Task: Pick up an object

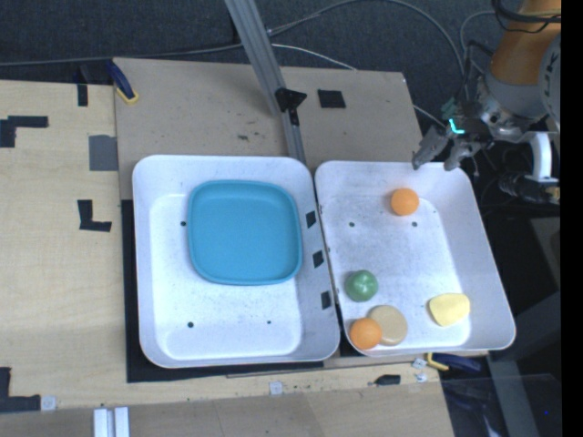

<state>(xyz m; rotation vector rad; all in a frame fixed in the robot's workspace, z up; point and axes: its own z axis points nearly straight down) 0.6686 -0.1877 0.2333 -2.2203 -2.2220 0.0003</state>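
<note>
Arm (pixel 526 57): orange band at top, grey-silver wrist housing below it. Black cable loops beside the housing. Small teal light on the wrist block. Pincer (pixel 439 156): dark, two slim fingers. White rounded part on the right side.

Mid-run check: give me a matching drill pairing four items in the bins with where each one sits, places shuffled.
Items:
1. flat blue square plate
2. small green ball
3. pale yellow lumpy object
4. lone orange ball

Places:
A. right bin, upper part, nearest the tool
B. left bin, centre
C. right bin, lower right corner
D. right bin, by its left wall, above the tan disc

Pairs: 1-B, 2-D, 3-C, 4-A
</note>
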